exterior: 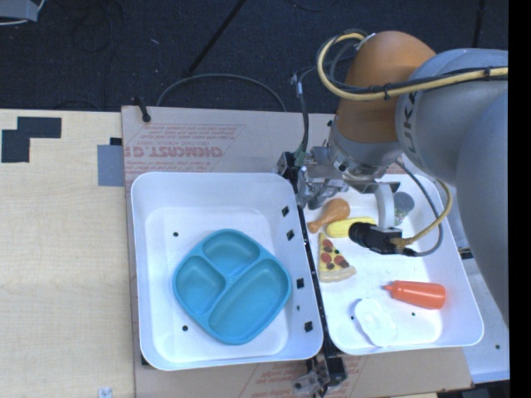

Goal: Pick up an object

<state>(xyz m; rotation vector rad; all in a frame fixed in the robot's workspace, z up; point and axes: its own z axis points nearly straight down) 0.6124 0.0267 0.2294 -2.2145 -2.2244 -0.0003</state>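
Camera view looked down on two white bins, and the right bin [465, 326] served as the landmark. At its near edge lay a white oval object [375, 321], with an orange bottle [416, 293] just beyond it toward the bin's right side. Farther in, a pizza slice toy [334, 258] rested against the bin's left wall, and a yellow piece [348, 227] and a tan drumstick [329, 215] lay just past it. The gripper [319, 191] hung over the bin's far left corner, close above the drumstick; whether it was wide or narrow could not be told. Left of that bin, the other bin [148, 222] held a blue divided plate [231, 285]. The drumstick looked the likeliest target; a good grasp probably meant centring over its narrow shaft and descending straight, clear of the wall.
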